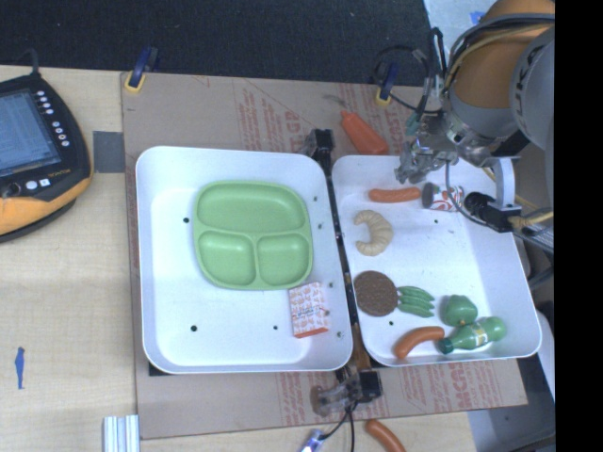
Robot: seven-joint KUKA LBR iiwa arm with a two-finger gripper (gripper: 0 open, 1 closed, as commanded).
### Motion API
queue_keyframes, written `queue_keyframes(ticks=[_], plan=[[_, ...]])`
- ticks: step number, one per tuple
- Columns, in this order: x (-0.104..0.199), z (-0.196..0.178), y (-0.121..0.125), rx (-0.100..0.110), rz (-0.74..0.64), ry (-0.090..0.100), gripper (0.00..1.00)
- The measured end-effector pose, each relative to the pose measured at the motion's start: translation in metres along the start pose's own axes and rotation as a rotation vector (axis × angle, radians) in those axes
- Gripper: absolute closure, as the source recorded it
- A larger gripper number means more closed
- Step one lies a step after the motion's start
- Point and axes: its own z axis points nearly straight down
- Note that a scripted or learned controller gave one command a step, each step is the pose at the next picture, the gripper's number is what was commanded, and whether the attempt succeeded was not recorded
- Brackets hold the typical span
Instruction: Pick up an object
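Risk: you had the end effector [415, 166] low over the far rim of the right bin [490, 252], just beside the sausage [394, 195]; a closing there could have caught the rim or nudged the sausage away.
Cause: the sausage lay thin and flat near the wall, leaving little room to straddle it.
Targets: the croissant [374, 232], cookie [376, 292] and bottle [474, 335] sat farther in the same bin; the green plate [252, 234] lay in the left bin [165, 281].
End effector state: you could not tell; cables and wrist covered it.
Hidden: nothing showed between its tips; the small item near the sausage's right end was too blurred to name.
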Motion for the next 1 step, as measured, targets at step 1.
queue_keyframes(ticks=[1], plan=[[-0.0462, 0.0956, -0.0223, 0.008, 0.001, -0.002, 1.0]])
